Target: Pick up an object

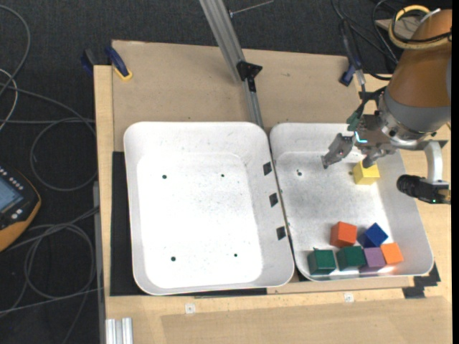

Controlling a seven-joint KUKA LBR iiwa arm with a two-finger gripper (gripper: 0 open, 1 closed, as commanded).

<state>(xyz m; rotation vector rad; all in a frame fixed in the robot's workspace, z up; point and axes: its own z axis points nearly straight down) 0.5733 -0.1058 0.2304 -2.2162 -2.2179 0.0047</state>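
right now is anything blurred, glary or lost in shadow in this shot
In the camera view the light is even and soft: the white bins look bright but keep their speckle, so no harsh glare; the blocks cast only faint shadows; the gripper and yellow block read slightly soft, the bench edges sharp enough; the dark floor hides little beyond cables.

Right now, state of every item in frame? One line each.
claw: open, over the right bin, holding nothing
yellow block: loose in the right bin, just right of the claw
orange blocks: two, in the cluster at the near edge
blue block: in the cluster, tilted
green blocks: two, side by side, near edge
purple block: in the cluster
right bin: holds all the blocks
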